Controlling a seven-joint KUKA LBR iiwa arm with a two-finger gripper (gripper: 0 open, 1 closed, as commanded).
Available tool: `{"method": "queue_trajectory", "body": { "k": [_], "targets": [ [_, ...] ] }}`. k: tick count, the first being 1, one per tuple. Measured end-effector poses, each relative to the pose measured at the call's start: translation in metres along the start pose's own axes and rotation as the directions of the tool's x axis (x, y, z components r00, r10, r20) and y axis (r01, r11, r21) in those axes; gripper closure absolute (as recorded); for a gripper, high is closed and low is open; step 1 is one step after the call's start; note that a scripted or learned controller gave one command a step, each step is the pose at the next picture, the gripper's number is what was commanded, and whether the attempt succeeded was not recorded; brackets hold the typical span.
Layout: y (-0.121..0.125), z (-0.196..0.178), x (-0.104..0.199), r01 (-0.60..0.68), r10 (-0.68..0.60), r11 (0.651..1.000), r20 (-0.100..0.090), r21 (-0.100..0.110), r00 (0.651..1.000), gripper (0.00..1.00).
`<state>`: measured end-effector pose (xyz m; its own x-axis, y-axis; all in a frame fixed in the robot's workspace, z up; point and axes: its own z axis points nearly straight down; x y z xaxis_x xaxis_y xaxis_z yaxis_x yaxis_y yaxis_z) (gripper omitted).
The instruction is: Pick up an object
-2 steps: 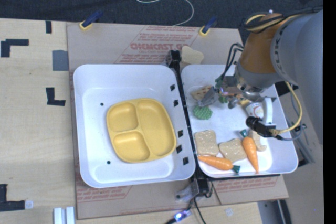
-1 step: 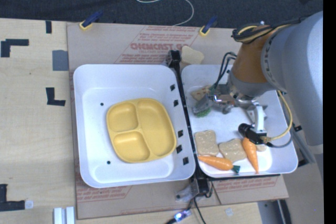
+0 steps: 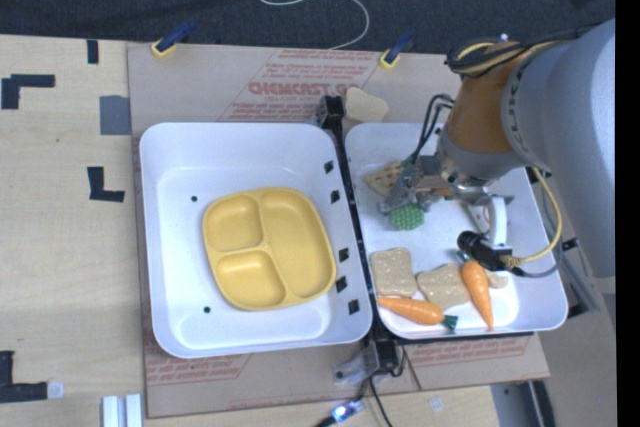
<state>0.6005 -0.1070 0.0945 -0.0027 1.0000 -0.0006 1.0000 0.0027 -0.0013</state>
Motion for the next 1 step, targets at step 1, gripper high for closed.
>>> {"method": "queue_trajectory", "body": {
  "k": [1],
  "targets": [
    [0.0009, -0.0621, 0.0058, -0.001, 0.001, 1.0, 0.0, -0.005, 1.0, 1.0]
  ]
}}
